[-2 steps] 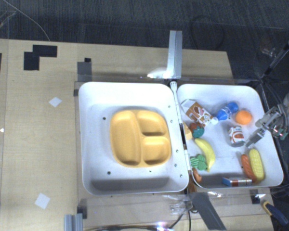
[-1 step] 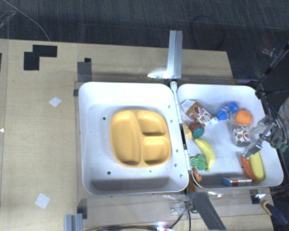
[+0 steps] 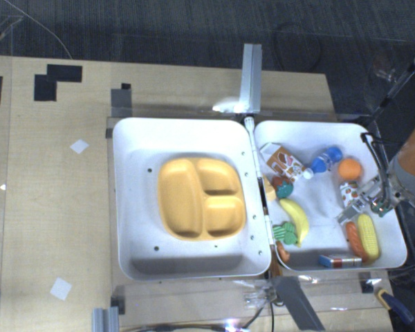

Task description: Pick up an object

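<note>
In the camera view, the two-finger gripper (image 3: 360,203) hangs low over the right white bin (image 3: 311,131), close to that bin's right wall, with the grey arm (image 3: 411,175) coming in across the right rim. Whether it is released or clenched I cannot tell; nothing is visibly caught in it.

The nearest candidate for the pick is the yellow plastic corn cob (image 3: 368,235), just beside the gripper on the side toward the bin's near right corner. Its long axis runs roughly from the far wall to the near wall, slightly tilted. An orange carrot-like piece (image 3: 353,236) lies touching it along its left side, so a grasp across the cob looks crowded on that flank.

Other contents of the right bin: a round orange ball (image 3: 350,169) and a small blue-capped bottle (image 3: 325,160) toward the far right corner; a brown and white carton (image 3: 282,162) near the far left wall; a yellow banana (image 3: 294,218) in the middle left, with a green leafy toy (image 3: 286,232) at its near end; a thin blue and red marker (image 3: 339,261) along the near wall.

The left white bin (image 3: 135,185) holds a yellow divided plastic tray (image 3: 199,198), lying flat at its centre, well apart from the gripper.
</note>
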You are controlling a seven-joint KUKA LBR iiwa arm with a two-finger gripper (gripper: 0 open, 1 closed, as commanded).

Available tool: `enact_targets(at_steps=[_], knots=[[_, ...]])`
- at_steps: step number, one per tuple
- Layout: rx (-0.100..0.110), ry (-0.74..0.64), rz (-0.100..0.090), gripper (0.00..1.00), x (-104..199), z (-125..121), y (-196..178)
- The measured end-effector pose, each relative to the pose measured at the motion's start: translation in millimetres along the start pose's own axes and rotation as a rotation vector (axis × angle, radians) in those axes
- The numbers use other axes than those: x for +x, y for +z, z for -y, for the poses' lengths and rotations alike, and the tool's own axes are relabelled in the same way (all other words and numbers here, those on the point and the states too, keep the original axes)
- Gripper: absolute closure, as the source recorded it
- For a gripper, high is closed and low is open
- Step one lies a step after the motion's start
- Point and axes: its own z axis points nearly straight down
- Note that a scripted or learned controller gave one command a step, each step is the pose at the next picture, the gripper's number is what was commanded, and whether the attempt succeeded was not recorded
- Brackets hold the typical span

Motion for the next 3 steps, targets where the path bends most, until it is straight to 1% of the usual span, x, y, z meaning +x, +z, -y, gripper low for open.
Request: enact_targets(at_steps=[1, 2, 3], knots=[[0.014, 0.184, -0.029, 0.0, -42.4, -82.7, 35.2], [0.027, 0.235, -0.04, 0.0, -87.8, -127.2, 38.0], [0.02, 0.198, -0.029, 0.0, -70.1, -134.7, 38.2]])
